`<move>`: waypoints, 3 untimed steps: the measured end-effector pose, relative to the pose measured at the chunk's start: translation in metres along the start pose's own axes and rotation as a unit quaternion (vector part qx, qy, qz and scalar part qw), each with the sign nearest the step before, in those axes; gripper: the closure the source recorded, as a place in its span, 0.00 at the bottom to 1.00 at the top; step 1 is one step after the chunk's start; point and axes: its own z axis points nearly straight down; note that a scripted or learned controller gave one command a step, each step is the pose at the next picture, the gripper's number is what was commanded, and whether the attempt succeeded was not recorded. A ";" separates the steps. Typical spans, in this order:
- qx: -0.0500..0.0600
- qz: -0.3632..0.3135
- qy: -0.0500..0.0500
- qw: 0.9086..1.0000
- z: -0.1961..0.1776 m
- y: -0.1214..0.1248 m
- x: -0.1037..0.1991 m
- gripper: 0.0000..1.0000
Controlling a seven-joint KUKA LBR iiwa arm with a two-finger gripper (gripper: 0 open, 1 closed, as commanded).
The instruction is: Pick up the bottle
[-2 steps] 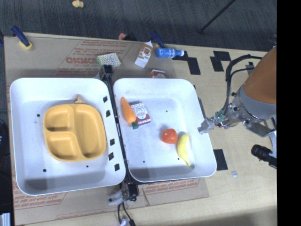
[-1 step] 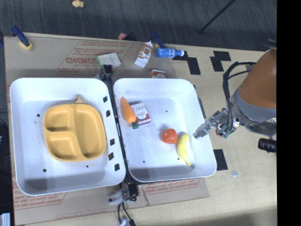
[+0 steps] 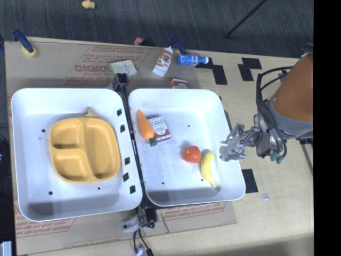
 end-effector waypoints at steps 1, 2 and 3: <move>0.000 0.015 0.000 1.000 -0.042 0.000 0.000 1.00; 0.001 0.014 -0.001 1.000 -0.053 0.000 -0.001 1.00; 0.001 0.013 -0.002 1.000 -0.064 0.000 -0.002 1.00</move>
